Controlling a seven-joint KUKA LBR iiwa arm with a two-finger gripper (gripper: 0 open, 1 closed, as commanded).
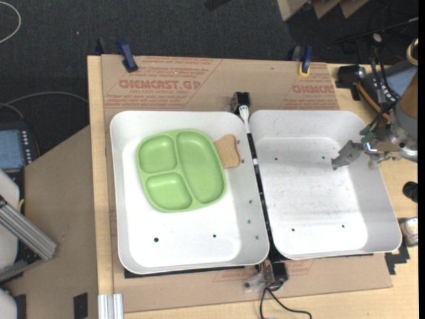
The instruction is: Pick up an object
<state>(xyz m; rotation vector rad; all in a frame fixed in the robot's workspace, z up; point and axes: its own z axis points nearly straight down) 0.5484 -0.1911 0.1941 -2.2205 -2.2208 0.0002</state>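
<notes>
Overhead, two shallow white bins sit side by side on the tabletop (199, 78), which is covered by a brown cardboard sheet with red printing. The left bin (133, 244) holds a green divided plate (180, 170) with three compartments, lying flat in the bin's upper half. Touching the plate's rim at about its two o'clock is a small tan block (228, 151), which looks like a sponge or a slice of bread; it rests on the bin floor, close to the bin's right wall.

The right bin (319, 211) shows a bare, lightly scuffed floor. The arm (406, 121) comes in from three o'clock, over that bin's right rim, and the gripper (355, 153) hangs over the bin's upper right part, at roughly two o'clock from its centre. A grey finger (344, 156) points toward nine o'clock, slanting down. Whether the fingers are spread or pressed together I cannot tell from this angle, and I see nothing between them. The gripper is well apart from the plate and the tan block, with the wall between the bins lying in between.

Blue clamps (126, 55) hold the cardboard at its twelve o'clock edge.
</notes>
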